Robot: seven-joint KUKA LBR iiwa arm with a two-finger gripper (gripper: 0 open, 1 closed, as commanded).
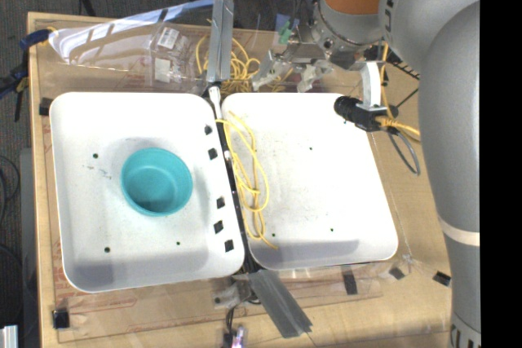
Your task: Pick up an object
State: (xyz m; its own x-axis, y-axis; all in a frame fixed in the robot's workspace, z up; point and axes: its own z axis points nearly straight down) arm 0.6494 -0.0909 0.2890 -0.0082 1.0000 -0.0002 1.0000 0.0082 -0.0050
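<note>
A teal bowl (157, 181) sits upright in the middle of the left bin (81, 126). My gripper (291, 76) hangs above the far rim of the right bin (359, 200), well away from the bowl. Its fingers (274, 74) are spread apart, and nothing lies between them.
A yellow cable (249, 175) runs along the left side of the right bin, near the divider between the bins. More yellow cable (232, 65) and clear plastic sheeting (122, 41) lie behind the bins. The grey arm (440, 53) fills the right side.
</note>
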